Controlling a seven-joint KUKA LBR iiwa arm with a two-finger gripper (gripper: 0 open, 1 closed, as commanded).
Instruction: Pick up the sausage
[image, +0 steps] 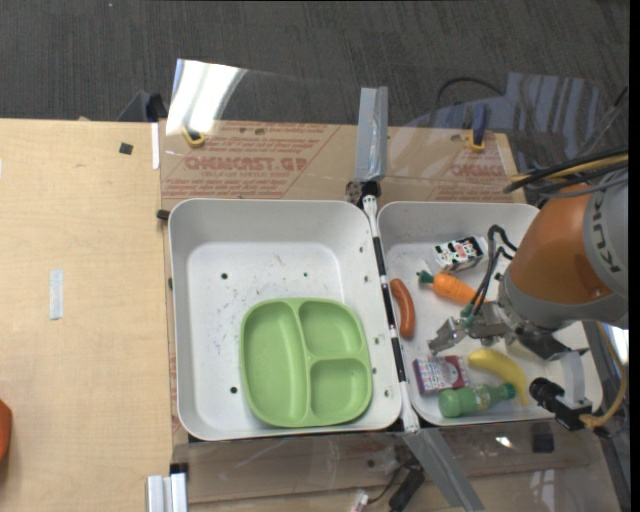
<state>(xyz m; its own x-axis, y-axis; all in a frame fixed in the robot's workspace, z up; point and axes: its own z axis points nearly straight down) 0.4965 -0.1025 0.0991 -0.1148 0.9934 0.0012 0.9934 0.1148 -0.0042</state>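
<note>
Sausage (403, 306) lies in the right bin (520, 212), along its left wall, lengthwise and untouched. You see the end effector (452, 337) just right of the sausage, low over the bin floor; whether its fingers are apart or together, you cannot tell. A carrot (453, 288) sits right of the sausage, a banana (500, 368) and green bottle (474, 400) farther right and nearer you. Left of the sausage, the other bin (200, 300) holds a green tray (304, 362).
</note>
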